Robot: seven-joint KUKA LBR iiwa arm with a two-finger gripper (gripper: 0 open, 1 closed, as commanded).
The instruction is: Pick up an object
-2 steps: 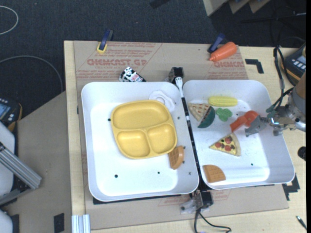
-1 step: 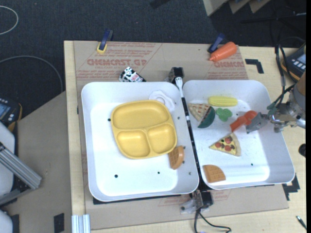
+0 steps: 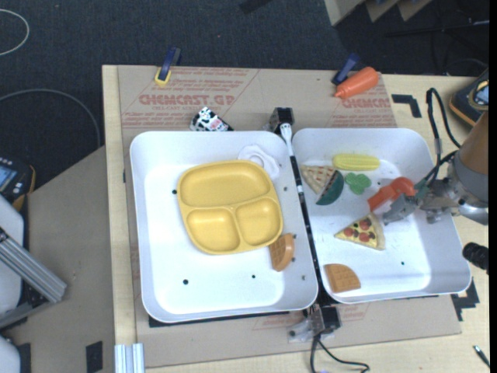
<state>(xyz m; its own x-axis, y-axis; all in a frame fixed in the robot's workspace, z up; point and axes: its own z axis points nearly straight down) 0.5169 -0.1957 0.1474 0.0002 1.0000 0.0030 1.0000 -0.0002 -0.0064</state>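
The pincer (image 3: 397,207) sits low in the right white bin (image 3: 411,280), touching a red-orange toy piece (image 3: 390,191) near the bin's right edge; its opening cannot be told. A good grasp should centre on that piece, clear of the pizza-slice toy (image 3: 362,232).

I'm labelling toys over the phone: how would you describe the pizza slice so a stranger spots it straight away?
Look in the right bin, the one without the yellow tray. Near its middle lies the pizza slice, a flat yellow wedge. Red dots on top set it apart from the plain brown piece below it.
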